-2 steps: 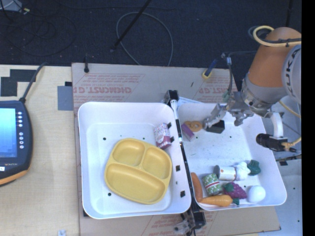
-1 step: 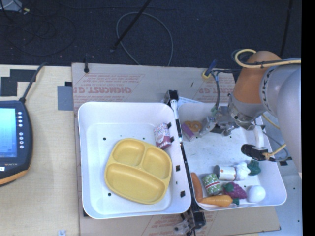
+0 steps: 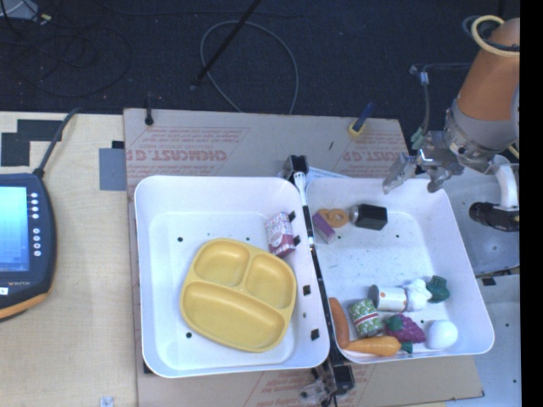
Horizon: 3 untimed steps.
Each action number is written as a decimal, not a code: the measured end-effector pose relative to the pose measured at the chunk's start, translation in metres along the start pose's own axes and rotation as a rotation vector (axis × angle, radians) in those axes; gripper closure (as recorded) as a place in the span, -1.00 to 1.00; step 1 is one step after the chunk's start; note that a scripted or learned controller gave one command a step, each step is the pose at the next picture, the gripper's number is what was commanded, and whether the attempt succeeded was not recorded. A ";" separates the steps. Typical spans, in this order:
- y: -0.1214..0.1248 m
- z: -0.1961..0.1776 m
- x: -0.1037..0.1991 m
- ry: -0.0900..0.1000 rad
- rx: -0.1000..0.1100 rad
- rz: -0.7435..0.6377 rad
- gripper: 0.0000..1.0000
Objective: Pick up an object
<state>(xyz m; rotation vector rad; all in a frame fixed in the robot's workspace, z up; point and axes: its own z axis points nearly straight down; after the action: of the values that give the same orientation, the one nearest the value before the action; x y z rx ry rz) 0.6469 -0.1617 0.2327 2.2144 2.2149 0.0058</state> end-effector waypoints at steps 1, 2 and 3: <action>-0.004 0.135 0.012 0.004 0.011 -0.001 -1.00; -0.098 0.078 -0.004 0.004 0.015 0.004 -1.00; -0.121 0.145 0.030 0.004 0.012 0.003 -1.00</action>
<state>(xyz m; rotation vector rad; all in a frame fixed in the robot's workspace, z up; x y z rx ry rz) 0.5275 -0.1325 0.0863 2.2257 2.2199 -0.0027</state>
